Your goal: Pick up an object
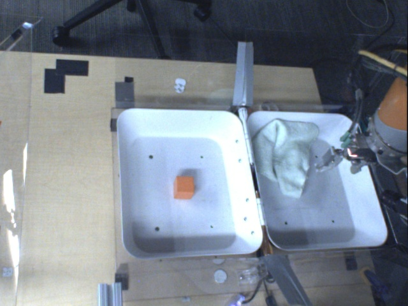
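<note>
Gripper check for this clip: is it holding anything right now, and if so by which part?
Nothing shows in its grasp. The gripper sits in the right bin beside the white cloth. The orange cube lies alone in the left bin.

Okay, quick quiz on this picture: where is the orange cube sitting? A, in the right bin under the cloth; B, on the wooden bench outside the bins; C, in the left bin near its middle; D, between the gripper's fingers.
C: the orange cube sits alone on the floor of the left bin, near its middle, while the white cloth and the gripper are over in the right bin.
</note>
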Robot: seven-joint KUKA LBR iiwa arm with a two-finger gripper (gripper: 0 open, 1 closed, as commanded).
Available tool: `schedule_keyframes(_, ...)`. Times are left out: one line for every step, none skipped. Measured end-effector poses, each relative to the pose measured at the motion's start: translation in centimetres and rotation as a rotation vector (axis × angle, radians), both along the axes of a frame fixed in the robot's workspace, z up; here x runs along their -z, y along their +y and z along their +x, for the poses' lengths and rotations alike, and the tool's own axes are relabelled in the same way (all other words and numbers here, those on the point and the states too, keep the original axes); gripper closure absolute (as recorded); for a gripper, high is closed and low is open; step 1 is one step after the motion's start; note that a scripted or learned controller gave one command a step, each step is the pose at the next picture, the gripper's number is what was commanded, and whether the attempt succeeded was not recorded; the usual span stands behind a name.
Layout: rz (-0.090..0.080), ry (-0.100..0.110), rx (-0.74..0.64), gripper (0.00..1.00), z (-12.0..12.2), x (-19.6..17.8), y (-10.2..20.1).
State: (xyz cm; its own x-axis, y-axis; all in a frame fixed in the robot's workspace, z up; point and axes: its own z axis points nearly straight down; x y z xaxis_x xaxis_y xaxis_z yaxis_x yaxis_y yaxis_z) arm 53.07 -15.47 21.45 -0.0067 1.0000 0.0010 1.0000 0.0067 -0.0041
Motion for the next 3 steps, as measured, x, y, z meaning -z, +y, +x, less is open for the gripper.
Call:
schedule_keyframes(-0.001,-0.007,0.023,0.00,5.8,12.0,-1.4)
schedule_keyframes(0.001,-0.006,0.019,1.00,5.9,11.3,-1.2)
schedule_keyframes(-0.002,-0.005,-0.146,1.00,14.0,1.9,1.8)
